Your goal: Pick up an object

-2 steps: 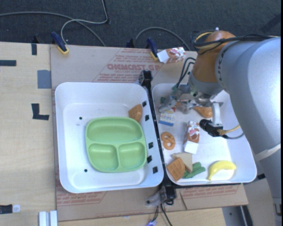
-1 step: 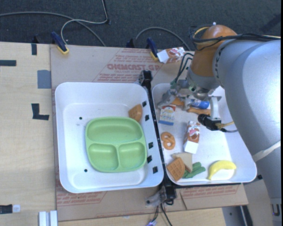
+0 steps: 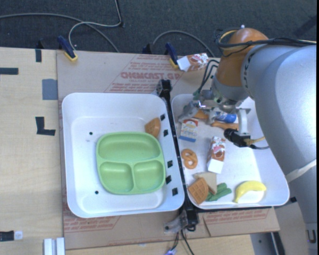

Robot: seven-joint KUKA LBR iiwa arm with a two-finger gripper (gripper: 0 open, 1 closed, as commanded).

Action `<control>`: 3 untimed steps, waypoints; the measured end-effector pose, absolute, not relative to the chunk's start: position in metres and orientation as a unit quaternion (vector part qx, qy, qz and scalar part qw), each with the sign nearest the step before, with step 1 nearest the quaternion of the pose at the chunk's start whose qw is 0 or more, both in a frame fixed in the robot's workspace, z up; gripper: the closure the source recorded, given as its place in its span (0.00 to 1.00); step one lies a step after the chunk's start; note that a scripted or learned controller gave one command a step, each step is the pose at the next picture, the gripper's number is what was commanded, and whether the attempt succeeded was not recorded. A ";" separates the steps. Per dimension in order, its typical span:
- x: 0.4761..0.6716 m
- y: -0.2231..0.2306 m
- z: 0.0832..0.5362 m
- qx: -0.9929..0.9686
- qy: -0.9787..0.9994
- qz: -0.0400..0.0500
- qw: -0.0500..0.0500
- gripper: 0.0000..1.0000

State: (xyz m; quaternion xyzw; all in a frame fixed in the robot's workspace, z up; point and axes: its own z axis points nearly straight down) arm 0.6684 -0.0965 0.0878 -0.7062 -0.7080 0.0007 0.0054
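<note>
Camera view: gripper [image 3: 202,106] low in right bin [image 3: 266,193], state unclear; small carton [image 3: 189,130] just below.

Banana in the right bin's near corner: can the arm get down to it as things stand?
Probably yes. The banana lies by itself near the bin's rim, with nothing on top; the green piece sits apart to its left. The gripper is over the far end.

Grey arm with orange band [image 3: 239,57] reached into the right white bin [image 3: 266,169] from the right, gripper [image 3: 204,106] low at the bin's far-left corner. Small blue-and-white carton [image 3: 189,130] lay just below the gripper. Further below: brown pretzel [image 3: 189,158], red-and-white carton [image 3: 217,154], tan waffle [image 3: 199,190], yellow banana [image 3: 249,190]. Left of the gripper, the left white bin [image 3: 80,142] held a green divided plate [image 3: 131,162] and an orange croissant piece [image 3: 153,126].
</note>
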 end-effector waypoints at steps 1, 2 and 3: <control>0.668 -0.114 0.096 -0.707 -0.708 0.000 0.000 0.00; 0.670 -0.115 0.089 -0.707 -0.708 -0.001 0.004 0.00; 0.669 -0.110 0.088 -0.708 -0.707 0.001 0.000 0.00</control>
